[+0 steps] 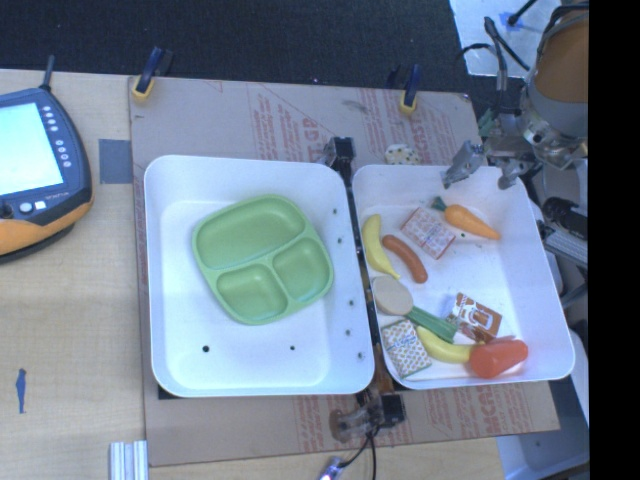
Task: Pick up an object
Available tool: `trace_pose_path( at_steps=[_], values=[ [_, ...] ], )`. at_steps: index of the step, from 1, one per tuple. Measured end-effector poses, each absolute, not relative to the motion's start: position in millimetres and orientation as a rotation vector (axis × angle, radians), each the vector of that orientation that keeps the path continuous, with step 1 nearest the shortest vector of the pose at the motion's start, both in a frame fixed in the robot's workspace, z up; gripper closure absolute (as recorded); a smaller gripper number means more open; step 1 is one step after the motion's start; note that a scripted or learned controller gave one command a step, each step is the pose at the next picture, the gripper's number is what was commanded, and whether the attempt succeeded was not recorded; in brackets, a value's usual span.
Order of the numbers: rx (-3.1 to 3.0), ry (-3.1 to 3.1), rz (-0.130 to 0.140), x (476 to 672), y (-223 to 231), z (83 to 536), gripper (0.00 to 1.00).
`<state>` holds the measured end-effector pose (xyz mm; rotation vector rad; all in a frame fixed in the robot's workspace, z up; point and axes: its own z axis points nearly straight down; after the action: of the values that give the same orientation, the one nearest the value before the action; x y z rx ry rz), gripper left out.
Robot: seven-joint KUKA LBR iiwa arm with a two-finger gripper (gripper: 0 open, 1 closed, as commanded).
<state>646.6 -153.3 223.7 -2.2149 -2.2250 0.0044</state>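
The right bin [520, 268] holds several toy foods: a carrot [468, 221], a sausage [404, 258], a banana [375, 245], a cracker packet [429, 232], a beige disc [392, 294], a second banana [443, 346], a red pepper [496, 358], a small carton [475, 317] and a checkered packet [404, 349]. My gripper [486, 166] hangs over the bin's far edge, above and just beyond the carrot. Its two grey fingers [461, 164] are spread apart with nothing between them.
The left bin [175, 268] holds a green divided plate [263, 258]. A teach pendant [35, 168] lies on the bench at far left. Clamps [148, 73] pin the cardboard sheet at the back. The arm's orange-banded wrist [565, 58] rises at the upper right.
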Motion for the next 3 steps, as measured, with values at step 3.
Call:
trace_pose_path(
  at_steps=[3],
  values=[
    [-2.213,-2.223,0.007,655.8,-196,92,0.00]
  ],
)
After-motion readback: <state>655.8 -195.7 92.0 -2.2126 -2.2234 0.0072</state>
